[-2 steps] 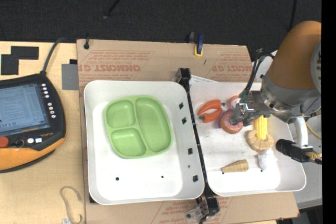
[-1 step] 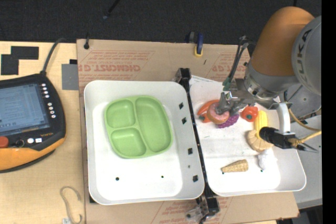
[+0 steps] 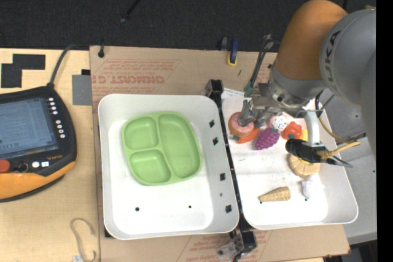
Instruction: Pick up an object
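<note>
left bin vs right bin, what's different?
The left bin holds one green divided plate; the right bin holds several small toys, among them purple grapes and a cone. The gripper is down in the right bin, not the left. Both are shallow and white.

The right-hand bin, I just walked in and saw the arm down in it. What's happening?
The gripper is lowered into the right bin, right at a pink and orange toy. A purple grape bunch, an ice cream cone and other small toys lie nearby. Nothing is visibly lifted yet. The left bin holds a green divided tray.
</note>
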Motion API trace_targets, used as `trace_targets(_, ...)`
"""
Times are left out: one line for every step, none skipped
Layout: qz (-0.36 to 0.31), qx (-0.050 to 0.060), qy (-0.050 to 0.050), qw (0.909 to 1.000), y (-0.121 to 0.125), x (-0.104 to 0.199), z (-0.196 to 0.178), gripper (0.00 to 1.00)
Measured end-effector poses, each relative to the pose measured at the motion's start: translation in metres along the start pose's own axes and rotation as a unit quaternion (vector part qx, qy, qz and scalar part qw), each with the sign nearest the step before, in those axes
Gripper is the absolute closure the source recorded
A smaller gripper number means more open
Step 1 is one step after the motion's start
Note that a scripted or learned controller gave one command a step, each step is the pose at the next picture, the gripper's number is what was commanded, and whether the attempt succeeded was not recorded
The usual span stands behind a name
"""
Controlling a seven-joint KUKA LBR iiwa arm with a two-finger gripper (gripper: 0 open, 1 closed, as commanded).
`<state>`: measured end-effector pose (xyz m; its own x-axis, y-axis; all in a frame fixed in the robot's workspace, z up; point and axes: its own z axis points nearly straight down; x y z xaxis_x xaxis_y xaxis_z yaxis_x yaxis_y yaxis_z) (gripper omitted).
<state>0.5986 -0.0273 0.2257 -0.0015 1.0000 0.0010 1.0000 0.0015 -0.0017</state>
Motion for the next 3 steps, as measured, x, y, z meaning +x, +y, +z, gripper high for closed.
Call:
trace_targets(0.001,0.0,0.0,1.0,-0.001,0.003,-0.01,1.0)
trace_targets(-0.001,0.0,-0.001,1.0,0.011,0.006,0.002,1.0)
trace_targets(0.002,0.001,-0.001,1.0,-0.002,0.008,0.009,1.0)
